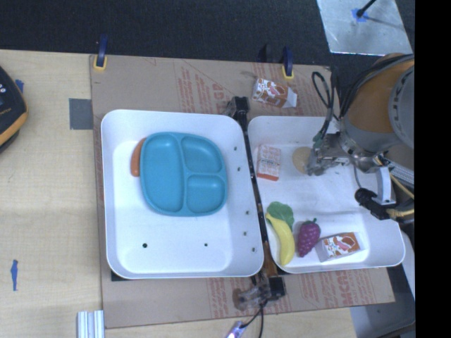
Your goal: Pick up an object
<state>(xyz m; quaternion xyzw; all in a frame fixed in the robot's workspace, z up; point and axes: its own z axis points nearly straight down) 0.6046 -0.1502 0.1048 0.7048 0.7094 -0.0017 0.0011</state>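
Observation:
My gripper hangs low over the back of the right bin, right beside a round tan cookie that its fingers touch or partly cover. A small white and red packet lies to the left of the cookie. At the bin's front lie a yellow banana, a green leafy piece, a purple grape bunch and a white and red carton.
The left bin holds a blue divided plate with an orange item tucked under its left edge. Another snack packet lies on the cardboard behind the bins. Cables loop beside the arm at the right.

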